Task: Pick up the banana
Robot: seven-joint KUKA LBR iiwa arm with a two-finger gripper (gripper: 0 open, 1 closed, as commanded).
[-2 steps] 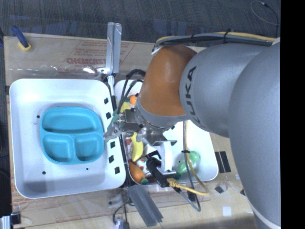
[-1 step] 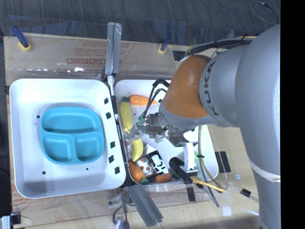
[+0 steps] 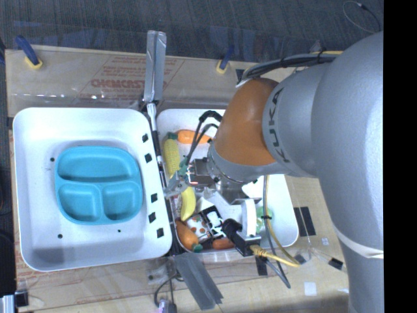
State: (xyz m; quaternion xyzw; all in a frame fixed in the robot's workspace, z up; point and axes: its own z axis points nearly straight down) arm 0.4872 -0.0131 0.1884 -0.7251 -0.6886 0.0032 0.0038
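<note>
The banana (image 3: 188,203) is yellow and lies lengthwise near the left wall of the right bin (image 3: 281,230). My gripper (image 3: 187,178) hangs low over the bin, right at the banana's upper end. The wrist and its orange band (image 3: 244,129) cover much of the bin. From this slant I cannot make out whether the gripper touches the banana.
A corn cob (image 3: 171,156) lies just behind the banana, with an orange piece (image 3: 186,135) beyond it. An orange fruit (image 3: 187,237), a black-and-white item (image 3: 214,223) and a green-edged item (image 3: 263,218) crowd the bin's front. The left bin (image 3: 26,175) holds a blue divided tray (image 3: 98,182).
</note>
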